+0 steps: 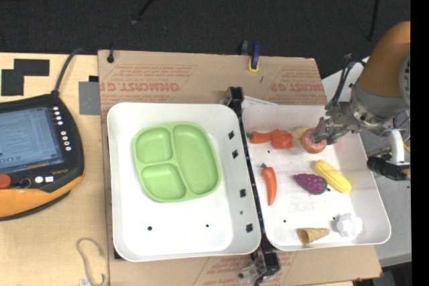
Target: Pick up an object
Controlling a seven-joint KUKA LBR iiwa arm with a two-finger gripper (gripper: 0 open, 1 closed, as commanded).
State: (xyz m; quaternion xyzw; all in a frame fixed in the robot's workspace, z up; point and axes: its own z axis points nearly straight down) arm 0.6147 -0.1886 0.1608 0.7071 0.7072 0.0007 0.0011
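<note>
The grey arm with its orange band (392, 57) comes in from the right edge of the frame, and its pincer (326, 130) sits low over the upper part of the right-hand shallow white bin (375, 211). Right under the pincer tip is a small round pinkish-red toy fruit (312, 141), something like a peach or apple, with a paler patch on top; the pincer touches or overlaps its upper right side, but whether the fruit is really gripped, or how wide the pincer stands, I cannot tell from here.

Just left of that fruit, in the same bin, lies an orange-red lumpy toy vegetable (273, 138). Below it is a slim red chilli pepper with a green stem (269, 184), pointing down. Toward the middle right of the bin there is a purple bunch of toy grapes (311, 183), with a yellow corn cob (332, 175) touching it on the right at a slant. Near the bin's lower edge lie a tan ice-cream cone (313, 234) and a small white crumpled-looking piece (346, 225).

The left-hand white bin (127, 224) holds a light green plastic tray with three compartments (177, 161). At the left of the frame, on the worktop (40, 244), sits an orange and black control tablet (33, 154).
</note>
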